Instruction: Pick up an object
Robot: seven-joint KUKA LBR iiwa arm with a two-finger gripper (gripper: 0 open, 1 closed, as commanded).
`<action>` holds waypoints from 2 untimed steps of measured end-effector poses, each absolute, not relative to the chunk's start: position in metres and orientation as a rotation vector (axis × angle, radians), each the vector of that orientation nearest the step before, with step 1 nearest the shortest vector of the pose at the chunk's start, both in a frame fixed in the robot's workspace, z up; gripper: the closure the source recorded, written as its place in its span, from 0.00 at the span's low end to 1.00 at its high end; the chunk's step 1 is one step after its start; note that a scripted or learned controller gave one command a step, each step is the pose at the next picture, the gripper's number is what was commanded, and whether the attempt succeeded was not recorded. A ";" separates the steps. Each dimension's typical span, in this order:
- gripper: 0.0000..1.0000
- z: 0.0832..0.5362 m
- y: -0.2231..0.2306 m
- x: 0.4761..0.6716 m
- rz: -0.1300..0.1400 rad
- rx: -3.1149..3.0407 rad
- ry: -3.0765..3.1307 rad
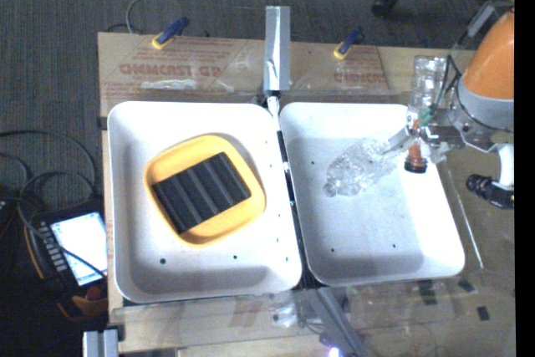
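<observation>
left bin: white, shallow, holds one thing only; sits touching the right bin along the centre seam.
yellow tray: flat yellow piece with a black ribbed insert on top, lying skewed near the middle of the left bin; lies flat, well clear of the walls, so open to a top-down reach. Likely one candidate for the pick.
clamps: blue and yellow, two at the back edge of the brown board, probably pinning it to the bench.
divider post: grey upright strip at the back, in line with the seam between bins.
right bin: white, mostly bare floor toward the front.
clear plastic object: transparent, crinkled, hard to outline; lies on the right bin floor, upper middle, stretching up-right toward the tool. Nearest thing to the arm, so probably the target.
gripper: over the right bin's far right corner, just beside the clear object's upper end; small orange-red tip below it. Finger state: can't tell, too small and cluttered with clear parts.
arm: grey with orange band, enters from the right, angled in over the bin edge.
grasp status: nothing seen between fingers; pick not yet confirmed.
</observation>
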State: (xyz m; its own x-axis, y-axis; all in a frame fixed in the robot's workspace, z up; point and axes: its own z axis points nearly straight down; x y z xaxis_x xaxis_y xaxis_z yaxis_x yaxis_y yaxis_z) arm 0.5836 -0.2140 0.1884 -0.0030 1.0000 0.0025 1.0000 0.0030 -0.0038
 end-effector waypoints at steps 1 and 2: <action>0.00 0.138 -0.220 0.630 0.003 -2.067 -2.362; 0.00 0.094 -0.211 0.658 -0.011 -1.923 -2.464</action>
State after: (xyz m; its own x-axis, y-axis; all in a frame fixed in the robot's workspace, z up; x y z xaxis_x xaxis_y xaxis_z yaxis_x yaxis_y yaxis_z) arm 0.6576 -0.2111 0.0941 -0.2432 0.9698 0.0168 0.9699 0.2433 -0.0045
